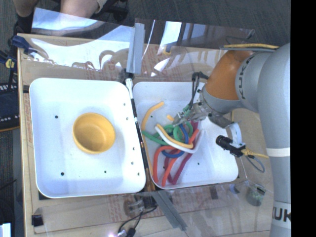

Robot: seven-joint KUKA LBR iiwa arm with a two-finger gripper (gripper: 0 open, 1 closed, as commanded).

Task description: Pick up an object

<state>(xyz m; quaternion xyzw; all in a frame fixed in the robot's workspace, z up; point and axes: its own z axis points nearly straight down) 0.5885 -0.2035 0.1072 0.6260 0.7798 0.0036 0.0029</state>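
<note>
In the right bin [217, 169] lies a tangle of soft strips: a curved yellow strip [150, 112], a white strip [174, 139], green strips [165, 131], a blue one [183, 131] and red strips [168, 167]. My gripper [183, 116] is low over the top of the pile, at the green and blue strips, its fingers partly hidden among them. A yellow bowl [94, 132] sits upright in the left bin [49, 177].
The grey arm with its orange band [224, 80] comes in from the right over the right bin's far right corner. A black cable fitting [228, 144] hangs by the bin's right wall. The raised divider [137, 132] separates the bins.
</note>
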